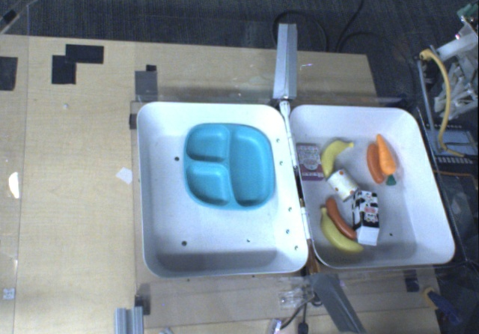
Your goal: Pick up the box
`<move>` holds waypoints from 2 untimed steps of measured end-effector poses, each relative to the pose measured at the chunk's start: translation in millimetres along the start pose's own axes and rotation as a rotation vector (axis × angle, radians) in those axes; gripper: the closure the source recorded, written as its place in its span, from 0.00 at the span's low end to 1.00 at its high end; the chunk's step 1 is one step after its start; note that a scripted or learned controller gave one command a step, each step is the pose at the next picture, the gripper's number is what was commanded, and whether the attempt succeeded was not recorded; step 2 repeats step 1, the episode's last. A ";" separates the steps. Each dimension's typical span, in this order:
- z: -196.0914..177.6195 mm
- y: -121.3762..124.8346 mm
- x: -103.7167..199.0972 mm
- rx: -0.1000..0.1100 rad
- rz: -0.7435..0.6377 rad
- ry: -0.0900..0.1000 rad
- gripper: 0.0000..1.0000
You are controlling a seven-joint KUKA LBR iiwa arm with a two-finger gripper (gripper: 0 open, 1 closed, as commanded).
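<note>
The box (pixel 366 216), a small white carton with black patches, lies in the right bin (pixel 419 175) towards its front, slightly right of the middle. A yellow banana (pixel 338 235) with a red sausage (pixel 337 219) resting on it touches the box's left side. A small white bottle (pixel 341 183) sits just behind the box, to its left.
Also in the right bin are an orange carrot (pixel 382 159), a second banana (pixel 334 153) and a flat purple-and-white packet (pixel 307 160) against the left wall. A blue divided plate (pixel 228 164) lies in the left bin (pixel 161 198). Cables and hardware (pixel 453 78) stand at the far right.
</note>
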State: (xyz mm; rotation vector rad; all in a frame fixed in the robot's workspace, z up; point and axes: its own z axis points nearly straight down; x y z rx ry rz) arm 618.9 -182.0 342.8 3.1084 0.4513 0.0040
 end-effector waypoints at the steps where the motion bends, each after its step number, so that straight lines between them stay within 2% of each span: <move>1: 11.9 23.7 1.5 0.001 0.080 -0.001 1.00; 2: 11.9 23.7 1.5 0.001 0.080 -0.001 1.00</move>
